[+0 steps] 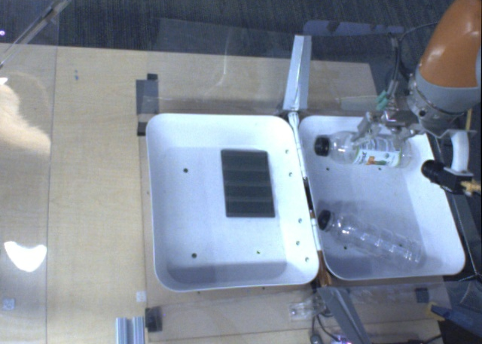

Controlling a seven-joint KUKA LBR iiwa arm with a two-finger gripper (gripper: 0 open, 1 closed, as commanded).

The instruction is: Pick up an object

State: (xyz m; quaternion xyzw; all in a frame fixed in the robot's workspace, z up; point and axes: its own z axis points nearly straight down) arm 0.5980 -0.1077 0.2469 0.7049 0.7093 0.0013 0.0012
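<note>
On the wooden counter (90, 207) sit two white bins: the left bin (181, 260) carries a dark ribbed block (248, 183), and the right bin (444, 248) holds two clear plastic bottles. The nearer bottle (373, 238) lies on its side toward the front wall, and the labelled bottle (365, 150) lies near the back wall, under the gripper (388, 121), whose jaws I cannot tell to be open or closed. Both bottles look light, thin-walled and slippery, so a hold across the mid-body seems safest.

bins (162, 184): white | ridged block (248, 183): black | bottles (369, 235): clear, black caps | bench (83, 207): pale wood
</note>
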